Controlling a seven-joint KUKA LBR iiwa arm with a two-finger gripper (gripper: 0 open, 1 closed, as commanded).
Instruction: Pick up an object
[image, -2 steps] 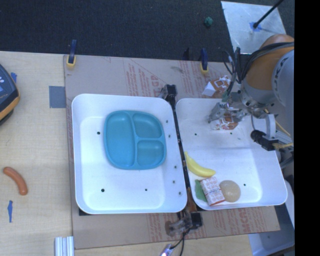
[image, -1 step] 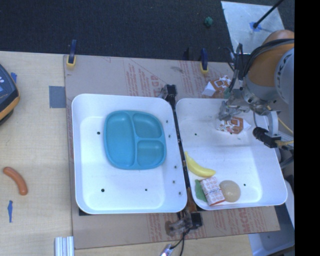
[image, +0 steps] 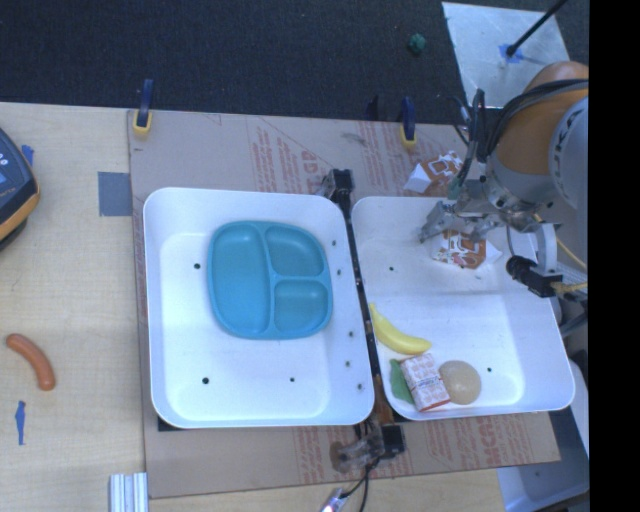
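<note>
Nearest the lens, along the right bin's (image: 540, 330) near wall: small red-and-white carton (image: 426, 383) on a green scrap, tan roundish item (image: 460, 381) touching it on the right, banana (image: 398, 335) just up-left against the divider. Left bin (image: 170, 300) held a blue divided plate (image: 270, 279), lying flat. Outside the bins, a sausage (image: 32, 360) lay on the bench at far left.

Gripper (image: 462, 222) was low over the right bin's far end, directly above a crumpled orange-and-white snack packet (image: 462, 250). A second, similar packet (image: 436, 174) lay beyond the bin's far rim. Whether the fingers were spread or closed could not be told; wrist hardware blurred into the packet. No object could be confirmed as pinched.

Judgement: the step in hand looked like the descent or close on the snack packet. To do it well:
- Centre the fingers over the packet's bulkiest fold, not its thin edge; film wrappers slip out of a shallow pinch.
- Go down until the tips nearly touch the bin floor, then close.
- Keep clear of the far wall, which was near.
- Lift straight and slowly; check that the packet rises with the fingers before swinging away.
</note>
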